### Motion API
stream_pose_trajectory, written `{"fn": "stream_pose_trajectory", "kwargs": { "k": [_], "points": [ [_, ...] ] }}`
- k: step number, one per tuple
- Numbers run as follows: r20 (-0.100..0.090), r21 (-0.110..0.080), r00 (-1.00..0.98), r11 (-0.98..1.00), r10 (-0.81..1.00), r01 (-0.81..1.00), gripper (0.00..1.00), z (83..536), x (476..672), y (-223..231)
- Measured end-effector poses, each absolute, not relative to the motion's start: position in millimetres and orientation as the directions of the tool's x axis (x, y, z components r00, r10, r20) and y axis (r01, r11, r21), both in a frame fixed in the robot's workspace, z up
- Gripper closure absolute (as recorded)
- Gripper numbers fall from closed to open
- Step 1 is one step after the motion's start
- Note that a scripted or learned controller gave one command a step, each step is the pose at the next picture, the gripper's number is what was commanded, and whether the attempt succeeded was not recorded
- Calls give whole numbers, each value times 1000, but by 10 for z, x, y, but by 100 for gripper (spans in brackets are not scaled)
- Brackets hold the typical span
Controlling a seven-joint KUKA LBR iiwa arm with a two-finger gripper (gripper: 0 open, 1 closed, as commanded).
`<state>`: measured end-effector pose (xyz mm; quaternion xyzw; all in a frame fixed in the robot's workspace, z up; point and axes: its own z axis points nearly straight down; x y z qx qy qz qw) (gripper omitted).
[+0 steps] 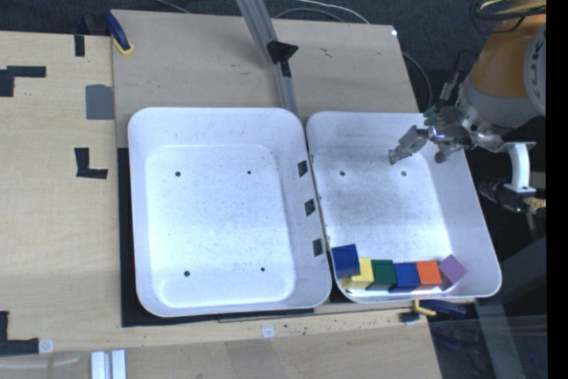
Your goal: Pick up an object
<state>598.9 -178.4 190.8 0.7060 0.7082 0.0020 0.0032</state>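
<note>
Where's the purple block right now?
The purple block sits in the right bin's near corner, at the right end of the block row, beside the orange block.

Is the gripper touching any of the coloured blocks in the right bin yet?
Apart. The camera view shows the gripper over the upper part of the right white bin, with bare bin floor between it and the row of coloured blocks along the bottom edge.
</note>
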Motion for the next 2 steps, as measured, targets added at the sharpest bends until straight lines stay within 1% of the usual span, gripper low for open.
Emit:
{"fn": "stream_pose_trajectory", "kwargs": {
  "k": [1,2],
  "points": [
    [1,-5,-2,2,1000,1000,0,1195,5483,-1241],
    [2,-8,-1,1,1000,1000,0,898,5019,-942]
  ]
}}
